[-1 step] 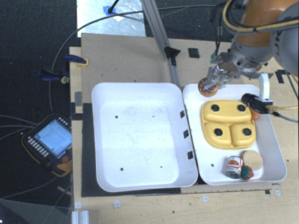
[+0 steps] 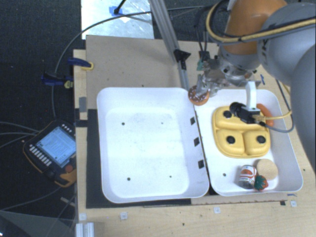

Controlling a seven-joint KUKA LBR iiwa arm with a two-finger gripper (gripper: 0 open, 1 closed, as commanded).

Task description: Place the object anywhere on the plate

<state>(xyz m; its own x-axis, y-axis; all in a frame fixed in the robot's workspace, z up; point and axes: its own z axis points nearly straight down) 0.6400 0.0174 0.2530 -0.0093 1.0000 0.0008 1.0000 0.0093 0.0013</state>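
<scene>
currently the gripper (image 2: 200, 93) pinches a brown disc (image 2: 198, 98) above the right bin's (image 2: 287, 168) top-left corner, near the plate (image 2: 217, 128) but not over it. caution: release here drops the disc onto the bin rim or floor, missing the plate.

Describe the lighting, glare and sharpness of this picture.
Camera view: soft, even light with no hard shadows; strong glare on the shiny sheet behind the bench; the left bin is nearly washed out to plain white; the orange band, close to the lens, looks soft; the small things near the yellow plate are too blurred to name.
</scene>
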